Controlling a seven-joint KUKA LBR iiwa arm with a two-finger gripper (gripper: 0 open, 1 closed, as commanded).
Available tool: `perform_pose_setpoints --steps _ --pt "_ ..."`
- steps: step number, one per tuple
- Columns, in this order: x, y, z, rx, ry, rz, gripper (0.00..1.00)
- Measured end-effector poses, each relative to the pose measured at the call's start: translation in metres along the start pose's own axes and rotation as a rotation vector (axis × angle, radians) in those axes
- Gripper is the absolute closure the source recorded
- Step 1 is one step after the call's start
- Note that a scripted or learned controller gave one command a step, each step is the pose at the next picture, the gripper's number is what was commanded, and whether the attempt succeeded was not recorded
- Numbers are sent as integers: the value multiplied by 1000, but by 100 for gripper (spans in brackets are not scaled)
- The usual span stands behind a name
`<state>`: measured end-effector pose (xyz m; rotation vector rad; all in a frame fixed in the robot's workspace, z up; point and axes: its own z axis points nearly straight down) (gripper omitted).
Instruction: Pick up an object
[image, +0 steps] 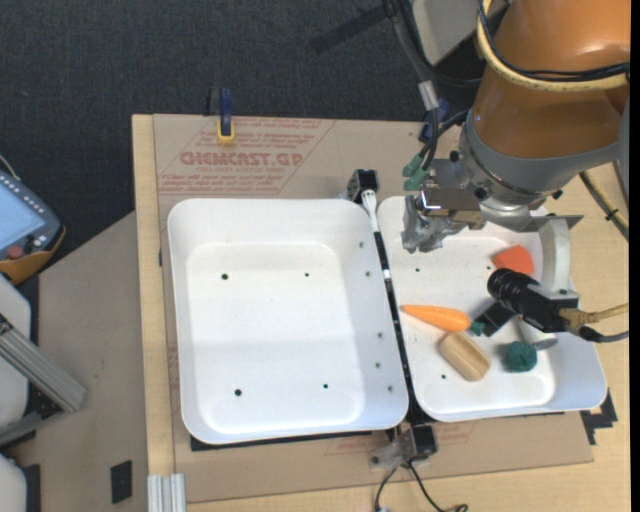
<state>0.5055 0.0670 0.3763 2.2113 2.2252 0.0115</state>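
The grey arm (545, 110) reaches in from the right, its hand (418, 238) apparently pointing downward.

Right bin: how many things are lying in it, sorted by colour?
Orange: 2, a carrot and a lump
Tan: 1, a wooden peg
Green: 1, a ball
Total: 4

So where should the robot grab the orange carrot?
Its middle, from straight above. The carrot lies flat, long and thin, so the pincer can squeeze across its narrow width, probably clear of the wooden block near its thick end.
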Motion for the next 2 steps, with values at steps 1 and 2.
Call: perform_pose_setpoints --steps 1,2 --pt "-57 -28 33 13 -2 10 100" --pt "27 -25 -36 -1 2 -4 100"
